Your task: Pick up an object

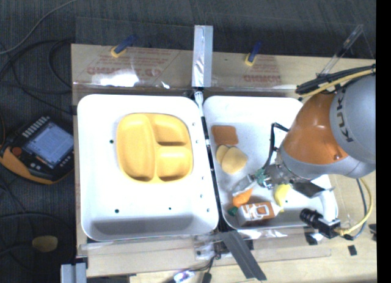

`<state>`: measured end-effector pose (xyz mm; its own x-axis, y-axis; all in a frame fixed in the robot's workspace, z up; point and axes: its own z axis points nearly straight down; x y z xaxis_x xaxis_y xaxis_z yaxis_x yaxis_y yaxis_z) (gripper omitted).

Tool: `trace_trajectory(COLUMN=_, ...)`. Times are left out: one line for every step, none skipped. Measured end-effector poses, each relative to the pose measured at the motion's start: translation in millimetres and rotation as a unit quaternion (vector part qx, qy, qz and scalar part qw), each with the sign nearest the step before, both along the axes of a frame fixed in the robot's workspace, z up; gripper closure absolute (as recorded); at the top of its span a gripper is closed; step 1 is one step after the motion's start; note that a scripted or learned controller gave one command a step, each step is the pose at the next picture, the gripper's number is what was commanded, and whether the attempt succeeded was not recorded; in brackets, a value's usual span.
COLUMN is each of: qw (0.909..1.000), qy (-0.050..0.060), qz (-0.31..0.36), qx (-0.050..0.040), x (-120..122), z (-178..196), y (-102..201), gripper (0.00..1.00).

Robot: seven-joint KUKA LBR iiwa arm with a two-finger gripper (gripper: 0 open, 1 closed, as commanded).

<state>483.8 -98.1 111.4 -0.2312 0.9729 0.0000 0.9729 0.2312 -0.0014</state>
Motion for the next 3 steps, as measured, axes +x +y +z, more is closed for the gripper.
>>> trace_trajectory(qw=1.0000, qy=0.001, qz=0.000, qx=0.0012, x=0, z=8, y=0, gripper=1.00)
trace_trajectory(qw=0.9939, qy=0.000, qz=0.111, qx=0.0009, x=15, z=72, y=8, gripper=1.00)
trace_trajectory(qw=0.9939, qy=0.000, qz=0.111, qx=0.0008, x=15, z=72, y=8, gripper=0.00)
